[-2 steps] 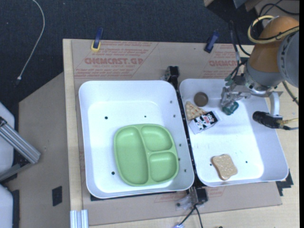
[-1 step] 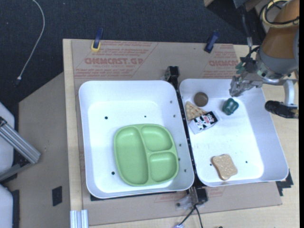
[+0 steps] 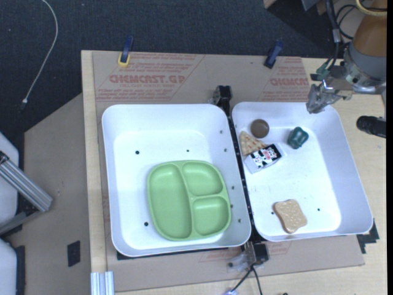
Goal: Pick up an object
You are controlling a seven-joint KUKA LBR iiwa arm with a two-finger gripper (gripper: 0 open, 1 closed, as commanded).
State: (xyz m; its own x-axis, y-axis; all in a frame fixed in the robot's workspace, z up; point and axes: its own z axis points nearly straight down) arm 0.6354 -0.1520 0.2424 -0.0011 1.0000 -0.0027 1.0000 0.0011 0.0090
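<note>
Near edge, left bin [image 3: 116, 165]: green three-compartment plate [image 3: 187, 200] lying flat at about 5 o'clock of bin centre, nothing on it. Right bin [image 3: 344, 183], touching the left one along the middle seam: toast-shaped brown piece [image 3: 290, 216] at 6 o'clock, well apart from the rest. Further back, black-and-white patterned card or packet [image 3: 264, 157] at about 10 o'clock, tilted, touching a tan wedge-shaped piece [image 3: 249, 144] just beside it toward the seam. Round brown disc-like item [image 3: 260, 128] just behind those, at 11 o'clock. Small teal object [image 3: 298, 137] at 12 o'clock, apart from the disc. End effector [image 3: 317, 98] over the far rim of the right bin at about 1 o'clock, near the teal object but not touching; nothing seen between the fingers; open or closed, cannot tell. Far side of tabletop [image 3: 184, 72]: yellow-and-blue clamp [image 3: 125, 51] at 11 o'clock, blue clamp [image 3: 274, 54] at 1 o'clock.
</note>
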